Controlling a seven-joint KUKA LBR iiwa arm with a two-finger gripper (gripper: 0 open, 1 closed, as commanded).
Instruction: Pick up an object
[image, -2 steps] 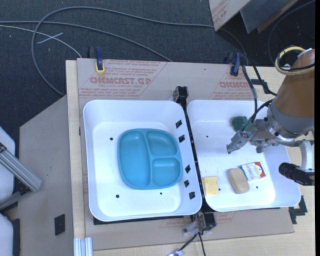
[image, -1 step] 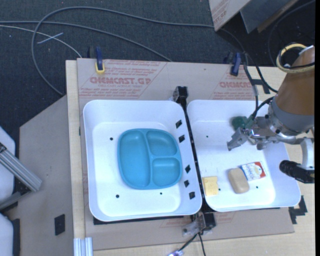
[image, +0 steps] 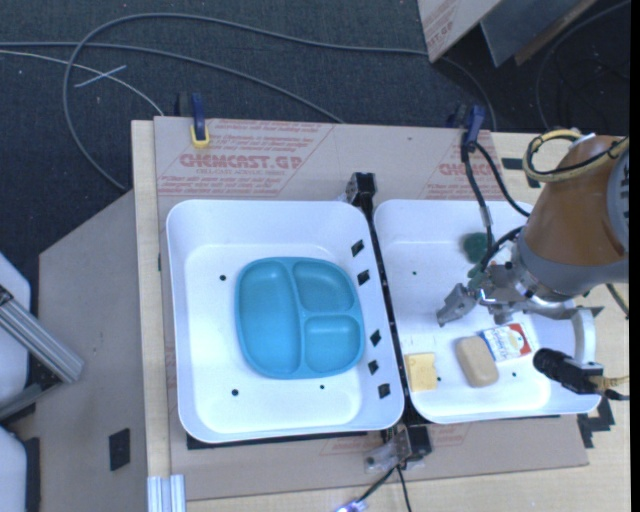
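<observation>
My gripper (image: 455, 304) hangs over the middle of the right bin (image: 430, 225), reaching in from the right. Just below and to its right lie a tan, loaf-shaped object (image: 477, 361) and a small white packet with red and blue print (image: 506, 343), partly under the wrist. A yellow block (image: 421, 371) rests at the bin's front left corner. At the back of this bin, above the gripper, a small green object (image: 473, 243) sits. I see nothing held at the gripper's tip.
The left bin (image: 195, 300) holds a blue divided plate (image: 298, 316) in its middle. A black divider with clips (image: 372, 290) runs between the bins. Cables trail over the dark floor behind the bench.
</observation>
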